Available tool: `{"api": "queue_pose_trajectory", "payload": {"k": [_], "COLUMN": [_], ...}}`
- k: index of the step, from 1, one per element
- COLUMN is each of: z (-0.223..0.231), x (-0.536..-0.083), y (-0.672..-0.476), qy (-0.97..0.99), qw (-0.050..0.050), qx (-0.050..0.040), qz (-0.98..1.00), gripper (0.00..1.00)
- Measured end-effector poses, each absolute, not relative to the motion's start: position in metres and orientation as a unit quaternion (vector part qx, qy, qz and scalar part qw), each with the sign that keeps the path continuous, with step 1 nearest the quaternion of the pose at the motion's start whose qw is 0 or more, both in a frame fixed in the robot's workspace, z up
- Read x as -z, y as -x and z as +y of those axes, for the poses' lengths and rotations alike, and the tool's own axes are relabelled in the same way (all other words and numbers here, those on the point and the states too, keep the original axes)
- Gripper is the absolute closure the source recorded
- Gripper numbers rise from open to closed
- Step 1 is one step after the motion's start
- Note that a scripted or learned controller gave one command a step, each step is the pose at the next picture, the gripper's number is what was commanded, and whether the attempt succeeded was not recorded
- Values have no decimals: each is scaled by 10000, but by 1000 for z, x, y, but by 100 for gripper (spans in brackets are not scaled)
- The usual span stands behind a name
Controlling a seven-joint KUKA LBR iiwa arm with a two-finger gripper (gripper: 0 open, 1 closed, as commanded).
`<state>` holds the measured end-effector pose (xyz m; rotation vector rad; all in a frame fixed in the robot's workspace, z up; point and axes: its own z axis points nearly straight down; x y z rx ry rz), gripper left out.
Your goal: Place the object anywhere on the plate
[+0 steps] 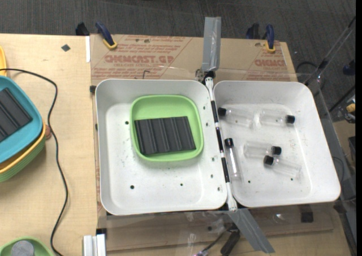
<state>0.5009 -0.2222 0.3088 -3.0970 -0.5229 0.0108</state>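
End effector state, released or clenched, we cannot tell. We see several clear black-capped tubes [257, 150] lying in the right bin [317, 187], apart from the green plate [195, 108] in the left bin [113, 181], which carries a dark ribbed slab [164, 135].

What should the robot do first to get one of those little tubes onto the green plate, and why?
Probably reach into the right bin and come down over one clear tube. The tubes with black caps all lie there, and the green plate sits in the left bin, holding a dark ridged pad. A tube lying apart from the others looks easiest to grab.
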Motion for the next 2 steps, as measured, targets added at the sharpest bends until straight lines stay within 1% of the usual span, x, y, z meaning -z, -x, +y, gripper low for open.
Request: {"api": "queue_pose_trajectory", "payload": {"k": [1,2], "z": [-222,-221], "x": [-280,-283], "y": [-495,-478], "qy": [9929,9946], "qw": [5,7], "qx": [-31,-30], "qz": [-1187,-1033], "gripper": [0,0]}}
